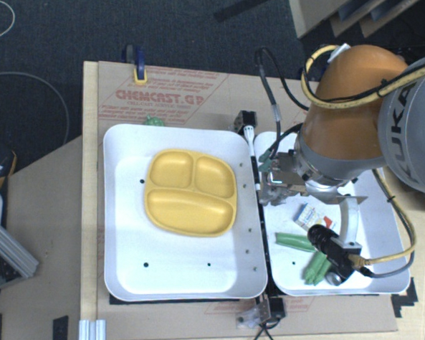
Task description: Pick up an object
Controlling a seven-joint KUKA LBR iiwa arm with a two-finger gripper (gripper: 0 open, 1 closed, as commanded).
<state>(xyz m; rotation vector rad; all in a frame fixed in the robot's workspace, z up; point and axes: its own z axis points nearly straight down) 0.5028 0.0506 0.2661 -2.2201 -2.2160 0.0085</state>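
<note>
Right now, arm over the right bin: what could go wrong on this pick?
1. The gripper hangs close to the right bin's left wall; a descent here may strike the rim.
2. The green sticks lie close together next to a small packet; a grasp may catch two or nudge them away.
3. The yellow plate in the left bin is wide and shallow, likely a poor fit for a pinch.

The arm (420, 135) (orange band (353, 84) uppermost) points its end effector (274, 182) downward.
</note>
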